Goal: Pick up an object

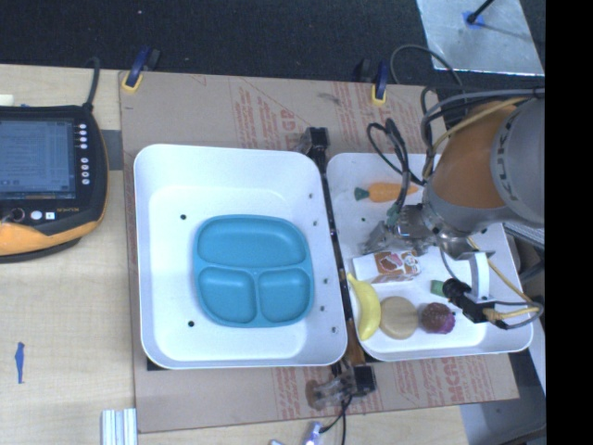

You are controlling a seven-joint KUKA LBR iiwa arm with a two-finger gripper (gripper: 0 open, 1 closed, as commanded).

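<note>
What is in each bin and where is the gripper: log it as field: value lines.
left bin: blue divided plate
right bin: carrot, printed packet, banana, tan round item, purple round item
gripper: low over the right bin, between carrot and packet
grasp: cannot tell
beside bins: control pendant, left of the left bin

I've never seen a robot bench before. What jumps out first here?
The bright blue divided plate in the left white bin catches the eye. Next, the grey and orange arm leaning over the right bin, its tool above a banana, a carrot and other toy food.
</note>
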